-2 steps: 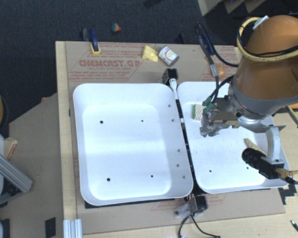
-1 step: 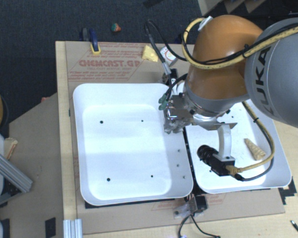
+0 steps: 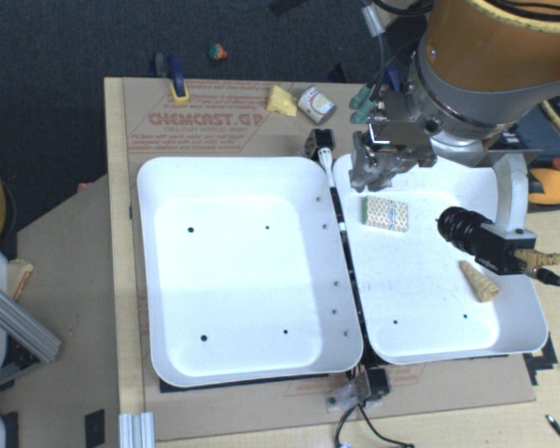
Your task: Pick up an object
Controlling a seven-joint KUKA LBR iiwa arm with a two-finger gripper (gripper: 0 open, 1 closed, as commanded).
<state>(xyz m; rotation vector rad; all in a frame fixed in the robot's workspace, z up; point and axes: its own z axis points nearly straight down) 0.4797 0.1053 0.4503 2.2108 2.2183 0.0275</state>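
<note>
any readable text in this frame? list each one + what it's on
"CHEMCAST", then what looks like "G P", in red: on the brown board.
Smaller red lines beneath it on the same board: too blurred to read.
Patterned packet in the right bin: print too small to read.
Small box on the board: markings unreadable.

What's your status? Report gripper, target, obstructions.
Gripper over far left corner of the shallow white right bin. Small green-speckled flat packet lies on the bin floor just beside it. Tan wedge-shaped piece sits apart near the right rim, not blocking.
</note>
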